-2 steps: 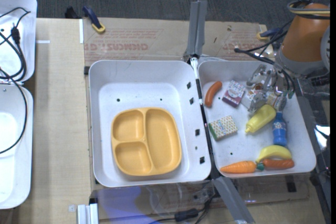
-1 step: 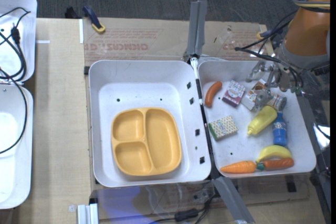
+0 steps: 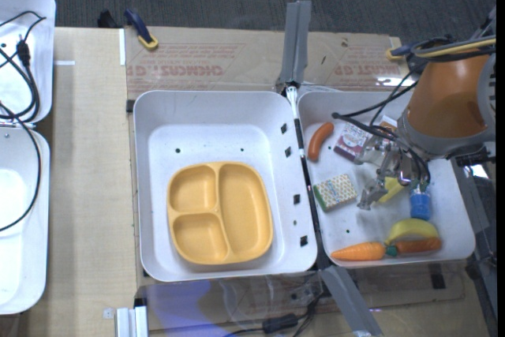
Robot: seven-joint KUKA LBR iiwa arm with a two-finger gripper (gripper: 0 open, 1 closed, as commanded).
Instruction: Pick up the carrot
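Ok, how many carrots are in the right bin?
1. The carrot lies along the near wall of the right bin, left of the banana. The arm may hide others.

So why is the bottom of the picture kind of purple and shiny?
In the camera view, a bluish-purple glare sits on the clear sheet below the left bin; the yellow tray looks evenly lit with soft shadows; the gripper looks slightly blurry, while the carrot is sharp enough to recognise.

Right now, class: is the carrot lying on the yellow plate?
No. The carrot lies in the right bin, near its front edge; the yellow plate is in the left bin.
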